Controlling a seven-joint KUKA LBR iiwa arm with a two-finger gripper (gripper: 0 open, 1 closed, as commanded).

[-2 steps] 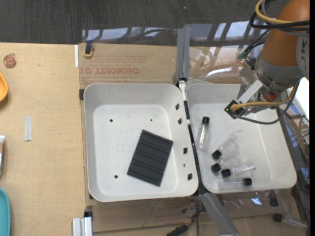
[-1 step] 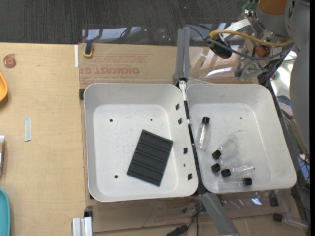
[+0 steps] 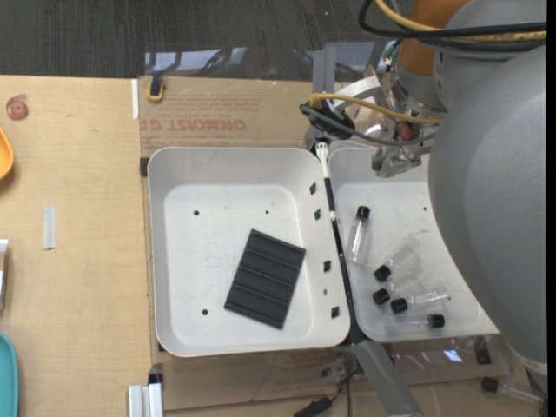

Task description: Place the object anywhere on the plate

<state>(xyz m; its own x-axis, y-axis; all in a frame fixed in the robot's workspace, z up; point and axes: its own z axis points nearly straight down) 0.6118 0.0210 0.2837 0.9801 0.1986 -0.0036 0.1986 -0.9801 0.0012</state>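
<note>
Above right bin's (image 3: 486, 324) far edge | end effector (image 3: 395, 159) | finger state unclear | nothing visibly held

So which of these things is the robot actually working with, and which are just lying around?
For the job:
- dark ribbed plate in the left bin
- capped clear tubes in the right bin
- pincer

Lying about:
- cardboard sheet
- wooden bench

1. Two shallow white bins stood side by side: a left bin (image 3: 165, 259) and a right bin (image 3: 369, 324).
2. One dark ribbed plate (image 3: 266, 278) lay in the left bin.
3. Five clear, black-capped tubes lay in the right bin: one apart (image 3: 359, 229), four clustered (image 3: 407, 289).
</note>
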